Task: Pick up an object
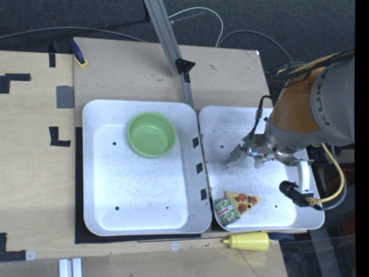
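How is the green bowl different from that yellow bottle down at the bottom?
The green bowl is round and stands upright, its opening facing up; the yellow bottle is long and lies on its side. The bowl sits inside the left bin; the bottle rests on the bench outside both bins, just below the right bin. The bowl looks wider than the bottle is long. Neither is touched by the gripper.

Two shallow white bins side by side on a tan bench [127, 68]: left bin [144, 201], right bin [230, 126]. Slanted grey pole [164, 27] at far side. Blue-and-yellow clamp [78, 53] far left. Black tape marks [56, 136] on left.
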### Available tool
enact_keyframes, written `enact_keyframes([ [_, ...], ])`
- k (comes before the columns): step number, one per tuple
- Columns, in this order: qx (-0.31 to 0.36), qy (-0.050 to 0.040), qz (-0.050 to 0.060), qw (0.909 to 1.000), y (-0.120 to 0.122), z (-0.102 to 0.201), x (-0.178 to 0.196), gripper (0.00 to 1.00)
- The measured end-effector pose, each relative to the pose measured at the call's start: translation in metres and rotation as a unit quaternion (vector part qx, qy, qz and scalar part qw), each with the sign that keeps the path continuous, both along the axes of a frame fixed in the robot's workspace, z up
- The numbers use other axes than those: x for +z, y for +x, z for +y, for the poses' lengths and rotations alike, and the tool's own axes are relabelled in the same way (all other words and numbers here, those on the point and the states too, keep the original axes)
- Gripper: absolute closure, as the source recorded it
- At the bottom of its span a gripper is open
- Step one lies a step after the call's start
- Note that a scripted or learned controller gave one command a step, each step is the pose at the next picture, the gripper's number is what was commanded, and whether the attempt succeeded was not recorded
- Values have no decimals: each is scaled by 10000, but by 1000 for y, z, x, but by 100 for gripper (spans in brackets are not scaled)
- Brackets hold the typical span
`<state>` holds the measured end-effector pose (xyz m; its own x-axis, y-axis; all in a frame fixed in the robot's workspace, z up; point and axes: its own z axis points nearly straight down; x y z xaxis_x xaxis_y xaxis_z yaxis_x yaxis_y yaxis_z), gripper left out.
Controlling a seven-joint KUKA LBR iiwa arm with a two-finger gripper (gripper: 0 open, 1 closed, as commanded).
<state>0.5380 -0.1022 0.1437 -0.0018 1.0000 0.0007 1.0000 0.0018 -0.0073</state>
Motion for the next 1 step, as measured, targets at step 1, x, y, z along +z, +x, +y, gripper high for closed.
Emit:
enact_keyframes([
  [1,-2,-5,-13,10000,-1,1,-53,0],
])
